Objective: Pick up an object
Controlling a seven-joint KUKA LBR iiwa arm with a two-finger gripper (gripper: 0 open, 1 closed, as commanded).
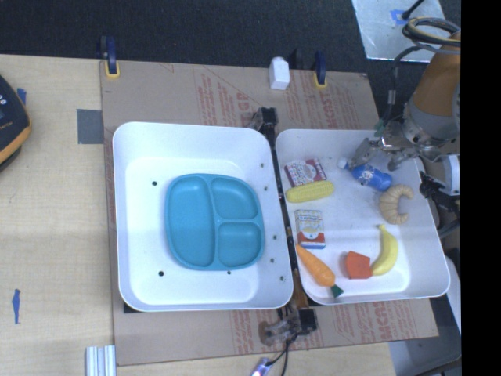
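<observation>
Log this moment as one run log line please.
arm: over right bin far side | gripper: above blue object, nothing visibly held | left bin: blue divided plate | status: pick not yet done

My arm (435,84) is a thick, rounded cylinder with a broad orange band above the wrist and a pale grey collar beneath it. Black cables loop over the top of the arm and trail down beside it. Below the collar sits my gripper (374,150), a cluster of silvery grey metal brackets and thin angled struts. A white rounded piece with dark edging sits beside the wrist.
</observation>
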